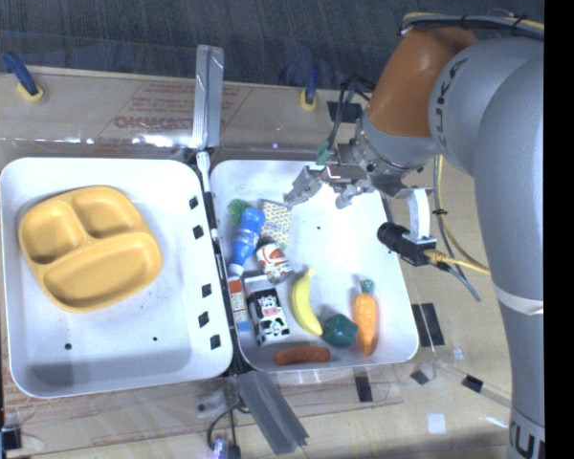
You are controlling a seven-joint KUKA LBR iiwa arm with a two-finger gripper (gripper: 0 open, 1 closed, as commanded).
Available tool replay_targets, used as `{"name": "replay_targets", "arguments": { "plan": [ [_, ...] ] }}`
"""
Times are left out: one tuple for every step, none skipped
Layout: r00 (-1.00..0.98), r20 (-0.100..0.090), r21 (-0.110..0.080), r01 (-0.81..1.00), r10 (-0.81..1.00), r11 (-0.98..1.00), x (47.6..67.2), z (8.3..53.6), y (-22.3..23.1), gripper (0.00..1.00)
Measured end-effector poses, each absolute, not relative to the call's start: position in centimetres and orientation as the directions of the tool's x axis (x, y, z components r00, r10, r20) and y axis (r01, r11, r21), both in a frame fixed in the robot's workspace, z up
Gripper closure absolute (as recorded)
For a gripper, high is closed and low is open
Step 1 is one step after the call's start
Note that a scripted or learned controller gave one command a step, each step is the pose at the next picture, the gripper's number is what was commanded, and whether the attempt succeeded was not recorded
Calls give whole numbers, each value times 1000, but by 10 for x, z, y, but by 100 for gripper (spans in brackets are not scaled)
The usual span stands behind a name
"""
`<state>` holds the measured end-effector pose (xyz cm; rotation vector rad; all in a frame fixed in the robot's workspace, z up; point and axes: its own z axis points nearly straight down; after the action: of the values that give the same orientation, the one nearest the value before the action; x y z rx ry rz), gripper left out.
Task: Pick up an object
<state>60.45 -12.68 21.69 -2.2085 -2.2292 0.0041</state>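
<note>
Grey arm (497,161) looms closest, its gripper (325,191) spread open and holding nothing above the right bin (402,338). Below it there: one banana (304,302), one carrot (364,320), one sausage (301,355), one blue bottle (246,236). Left of that bin, another bin (38,371) holds one yellow tray (89,246).

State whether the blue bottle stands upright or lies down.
Lying down: the blue bottle rests lengthwise on the right bin's floor.

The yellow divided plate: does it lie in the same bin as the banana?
No, the plate lies in the left bin; the banana lies in the right bin.
</note>
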Motion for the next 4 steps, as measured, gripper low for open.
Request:
{"name": "replay_targets", "arguments": {
  "plan": [
    [-112,-5,18,994,994,112,623,113,-115,0],
    [-120,-7,22,992,993,121,625,107,-108,0],
    [-124,-6,20,992,992,124,625,117,-107,100],
    [-125,-7,21,992,992,125,625,118,-107,0]
  ]
}}
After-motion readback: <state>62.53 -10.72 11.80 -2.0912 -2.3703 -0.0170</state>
